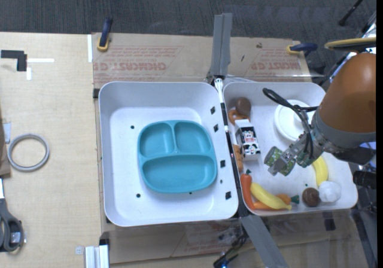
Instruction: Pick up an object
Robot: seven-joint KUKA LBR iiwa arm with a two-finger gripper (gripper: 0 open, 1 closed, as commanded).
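I am hovering my claw (279, 162) low in the right bin (342, 200), just above the banana (270, 197) along its near wall. I cannot tell what my claw is gripping, so nothing is lifted yet. Farther back, a small box (247, 140) is lying.

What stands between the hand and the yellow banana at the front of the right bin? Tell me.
Nothing visible blocks it. The hand hovers over bare bin floor in the right bin, and the yellow banana lies just in front of it, toward the near wall. An orange carrot lies against the banana's left end, beside rather than across the approach.
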